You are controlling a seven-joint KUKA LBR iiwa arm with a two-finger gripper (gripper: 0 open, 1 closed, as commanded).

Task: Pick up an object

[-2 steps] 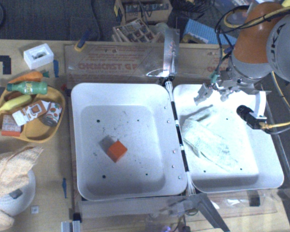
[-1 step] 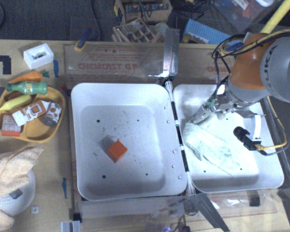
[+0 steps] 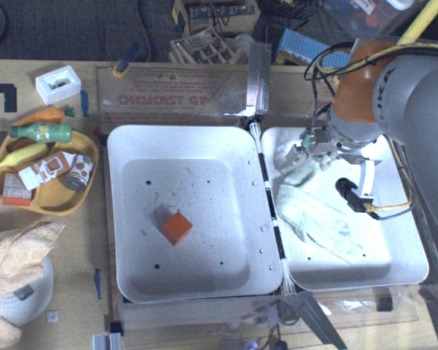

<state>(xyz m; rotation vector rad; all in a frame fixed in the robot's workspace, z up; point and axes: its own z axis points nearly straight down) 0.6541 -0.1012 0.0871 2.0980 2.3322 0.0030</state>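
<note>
Lying low in the left bin, an orange block sits on the white floor, well apart from the tool, which hangs over the far left corner of the right bin. The block is loose, with a small grey shadow or scrap just beside its far left edge. Nearer in the right bin lies a crumpled clear plastic sheet, spread across the floor below the tool. Whether the tool is apart or together I cannot tell; its tip is too small and cluttered. Above it the arm comes in from the right, its orange band over the wrist. On the counter, left of the bins, a yellow bowl holds a green bottle, a banana and small packets.
</note>
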